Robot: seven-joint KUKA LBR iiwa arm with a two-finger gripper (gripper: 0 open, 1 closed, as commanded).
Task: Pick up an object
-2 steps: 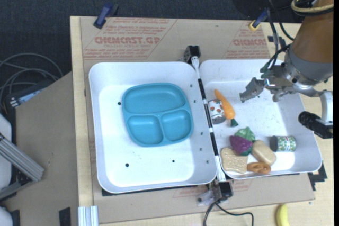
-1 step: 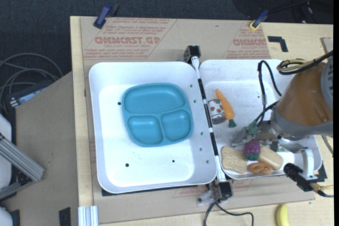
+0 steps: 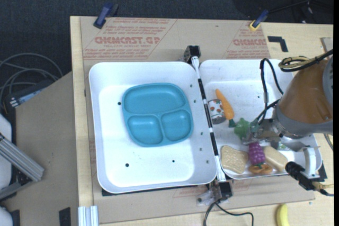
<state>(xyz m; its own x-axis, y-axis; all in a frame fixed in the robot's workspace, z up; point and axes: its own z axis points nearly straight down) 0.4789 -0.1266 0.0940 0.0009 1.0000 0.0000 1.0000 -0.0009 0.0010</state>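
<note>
Gripper (image 3: 258, 137), finger state unclear, sits low in right bin (image 3: 238, 74) over purple grapes (image 3: 256, 153) near its front edge; bench (image 3: 137, 42) brown board, dark carpet (image 3: 47, 2) behind.

Right bin (image 3: 233, 74) holds the objs, bunched at its near-left. Orange carrot (image 3: 225, 105) lies slanted, small white can (image 3: 214, 109) just left. Green piece (image 3: 241, 127), purple grapes (image 3: 256, 153), tan cracker (image 3: 233, 160), pale wedge (image 3: 275, 158), orange bit (image 3: 259, 169) nearest.
</note>
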